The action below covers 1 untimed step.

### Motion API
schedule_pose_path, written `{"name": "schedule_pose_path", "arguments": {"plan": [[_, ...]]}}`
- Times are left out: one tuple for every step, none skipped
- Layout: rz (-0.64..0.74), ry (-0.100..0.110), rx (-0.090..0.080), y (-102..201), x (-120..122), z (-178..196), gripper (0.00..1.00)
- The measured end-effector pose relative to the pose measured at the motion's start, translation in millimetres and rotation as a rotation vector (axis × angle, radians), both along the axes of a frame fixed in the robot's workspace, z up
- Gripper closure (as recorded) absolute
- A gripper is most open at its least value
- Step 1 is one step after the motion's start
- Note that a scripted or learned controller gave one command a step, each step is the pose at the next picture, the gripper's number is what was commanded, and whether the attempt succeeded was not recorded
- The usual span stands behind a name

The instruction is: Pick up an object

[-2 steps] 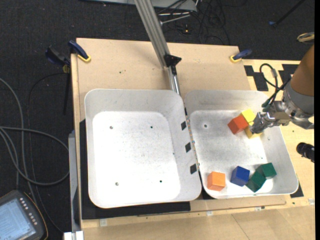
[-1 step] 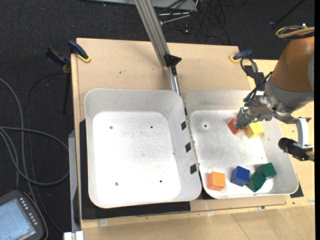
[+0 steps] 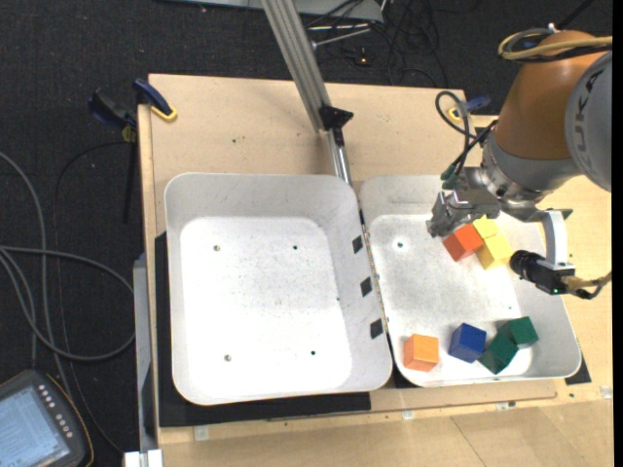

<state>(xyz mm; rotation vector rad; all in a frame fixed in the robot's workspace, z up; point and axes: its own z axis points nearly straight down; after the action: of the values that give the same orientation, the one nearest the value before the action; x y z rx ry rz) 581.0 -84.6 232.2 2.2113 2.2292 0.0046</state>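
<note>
Hovering at the frame's right, the gripper (image 3: 450, 216), grip unreadable, nears two orange blocks (image 3: 463, 240), one yellow (image 3: 495, 247), one blue (image 3: 467, 341), two green (image 3: 523, 332).

Four blocks (image 3: 470, 343) line the right bin's (image 3: 409, 280) near edge (two more (image 3: 477, 241) behind).

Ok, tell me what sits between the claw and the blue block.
Nothing visible does. The claw is over the right bin's far end beside the red block; bare bin floor runs from there to the blue block.
</note>
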Motion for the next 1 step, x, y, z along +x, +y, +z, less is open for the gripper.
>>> {"name": "schedule_pose_path", "arguments": {"plan": [[0.000, 0.002, 0.000, 54.2, 10.9, -7.2, 1.00]]}}
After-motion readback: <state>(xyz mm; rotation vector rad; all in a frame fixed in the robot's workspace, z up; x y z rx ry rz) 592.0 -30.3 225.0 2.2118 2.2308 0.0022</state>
